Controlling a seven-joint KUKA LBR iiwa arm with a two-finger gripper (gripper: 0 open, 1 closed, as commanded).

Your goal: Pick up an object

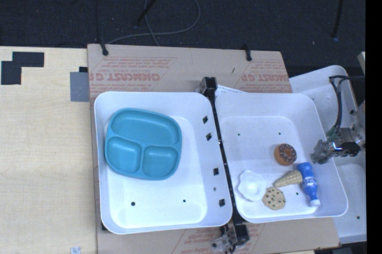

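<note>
The surface (pixel 42 145) carries two white bins side by side. The left bin (pixel 152 205) holds a blue sectioned plate (pixel 143 143), lying flat toward its upper left. The right bin (pixel 262 121) holds the small things, all crowded into its lower right corner: a blue bottle (pixel 308 182) lying on its side, a cone (pixel 289 178) with its wide end touching the bottle, a chocolate doughnut (pixel 285 154) just above the cone, a white fried egg (pixel 251 185) left of it, and a cookie (pixel 274 198) just below the egg and cone.

The claw (pixel 332 148) sits at the right bin's right rim, near the bottle and doughnut but apart from both. It is too small and dim to tell whether it is open or closed, and nothing can be seen in it.

The main risk, as I judge it, is the crowding. A descent on the cone or bottle could catch both or push one aside, and the flat egg and cookie offer little to grip. The bottle may roll. The doughnut stands slightly clear and looks the safest pick. The rim close by could also block the claw.
</note>
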